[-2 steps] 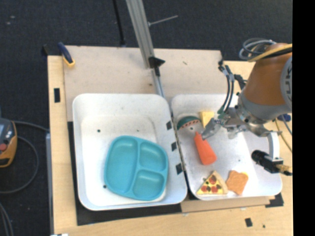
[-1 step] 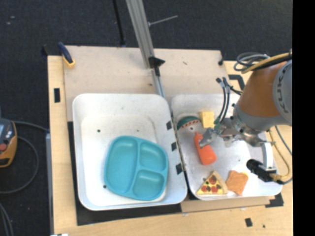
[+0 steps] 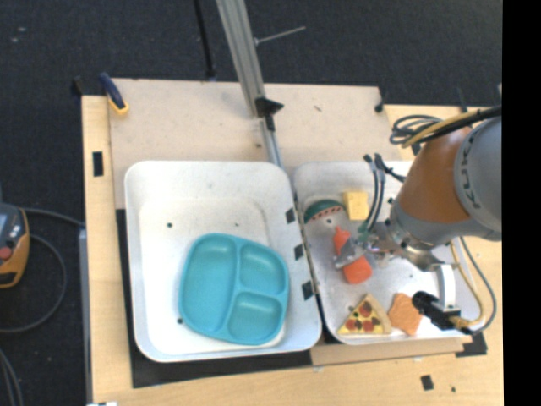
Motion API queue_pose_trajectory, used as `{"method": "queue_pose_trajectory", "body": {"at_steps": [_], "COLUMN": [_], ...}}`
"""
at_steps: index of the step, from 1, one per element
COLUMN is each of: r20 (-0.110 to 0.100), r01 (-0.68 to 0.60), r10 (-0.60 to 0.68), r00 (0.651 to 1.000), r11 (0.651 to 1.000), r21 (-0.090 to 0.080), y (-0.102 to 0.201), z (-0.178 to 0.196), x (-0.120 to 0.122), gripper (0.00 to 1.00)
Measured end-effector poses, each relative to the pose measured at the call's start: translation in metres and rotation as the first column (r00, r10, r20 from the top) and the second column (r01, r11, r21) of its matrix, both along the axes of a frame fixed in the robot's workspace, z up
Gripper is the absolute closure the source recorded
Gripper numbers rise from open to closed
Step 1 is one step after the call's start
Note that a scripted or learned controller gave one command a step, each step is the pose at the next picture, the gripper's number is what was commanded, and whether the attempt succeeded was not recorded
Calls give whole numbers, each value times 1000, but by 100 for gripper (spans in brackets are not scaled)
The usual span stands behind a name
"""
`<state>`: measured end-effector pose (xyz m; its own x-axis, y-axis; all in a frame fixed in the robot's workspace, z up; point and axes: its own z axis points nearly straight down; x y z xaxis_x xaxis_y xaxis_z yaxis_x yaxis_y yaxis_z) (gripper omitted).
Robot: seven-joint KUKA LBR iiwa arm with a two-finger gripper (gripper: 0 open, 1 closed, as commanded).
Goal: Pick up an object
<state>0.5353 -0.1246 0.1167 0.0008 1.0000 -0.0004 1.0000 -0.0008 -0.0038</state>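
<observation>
The gripper (image 3: 351, 256) is down in the right bin (image 3: 325, 176), right by two orange-red toys (image 3: 348, 256). I cannot tell whether it is gripping one. A pizza slice (image 3: 366, 318) lies near. A blue tray (image 3: 234, 288) sits in the left bin (image 3: 156, 184).

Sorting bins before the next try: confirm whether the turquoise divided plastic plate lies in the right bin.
No, the turquoise divided plastic plate lies in the left white bin.
</observation>
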Motion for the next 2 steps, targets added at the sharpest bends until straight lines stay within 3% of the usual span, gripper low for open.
{"method": "queue_pose_trajectory", "body": {"at_steps": [1,2], "r20": [4,10], "r01": [1,5], "r10": [-1,-5], "r00": [1000,1000], "r11": [1000,1000], "r21": [-1,-1], "y": [-1,-2], "z": [-16,-3], "x": [0,2], "gripper": [0,100]}}
